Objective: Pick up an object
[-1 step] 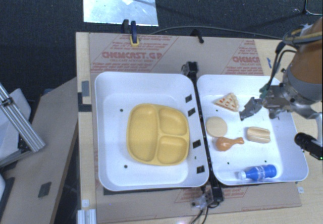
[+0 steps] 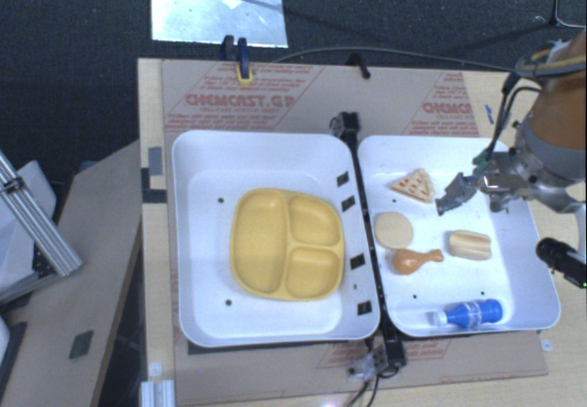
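Looking down, I see the gripper [image 2: 456, 193] hovering over the right bin [image 2: 523, 304] at mid-right of the frame, fingers spread apart with nothing between them. Below it lie a bread roll [image 2: 469, 245], drumstick [image 2: 416, 259], round cookie [image 2: 393, 230], pizza slice [image 2: 412, 185] and blue bottle [image 2: 468, 313]. A yellow tray [image 2: 286, 243] sits in the left bin [image 2: 206, 167].

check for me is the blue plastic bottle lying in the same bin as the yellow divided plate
No, the blue plastic bottle lies in the right white bin, while the yellow divided plate sits in the left white bin.
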Available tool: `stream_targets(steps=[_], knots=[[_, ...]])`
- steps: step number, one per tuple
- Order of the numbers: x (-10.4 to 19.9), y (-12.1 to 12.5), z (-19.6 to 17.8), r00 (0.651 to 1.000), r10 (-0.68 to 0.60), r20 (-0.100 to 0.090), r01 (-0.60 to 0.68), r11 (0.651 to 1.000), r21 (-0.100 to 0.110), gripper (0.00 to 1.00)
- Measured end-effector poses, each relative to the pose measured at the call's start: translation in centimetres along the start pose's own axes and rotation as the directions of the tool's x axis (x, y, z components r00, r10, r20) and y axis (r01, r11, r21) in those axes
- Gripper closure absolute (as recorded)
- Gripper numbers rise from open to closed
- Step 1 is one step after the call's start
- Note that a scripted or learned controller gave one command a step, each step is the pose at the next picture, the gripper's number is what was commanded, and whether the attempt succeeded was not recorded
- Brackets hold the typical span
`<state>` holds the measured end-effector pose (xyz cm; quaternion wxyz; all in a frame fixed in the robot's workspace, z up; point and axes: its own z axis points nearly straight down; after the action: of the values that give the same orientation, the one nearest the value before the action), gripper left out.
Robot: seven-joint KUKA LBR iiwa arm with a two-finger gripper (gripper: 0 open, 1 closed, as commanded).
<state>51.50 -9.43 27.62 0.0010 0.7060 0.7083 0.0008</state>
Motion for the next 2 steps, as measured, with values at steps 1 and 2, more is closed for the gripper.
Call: stream_targets(steps=[1, 2], knots=[[0.4, 0.5, 6.0, 1.0, 0.001, -0.001, -0.001, 1.0, 0.006, 0.0], [0.3, 1.2, 12.1, 1.0, 0.002, -0.001, -0.002, 1.0, 0.006, 0.0]])
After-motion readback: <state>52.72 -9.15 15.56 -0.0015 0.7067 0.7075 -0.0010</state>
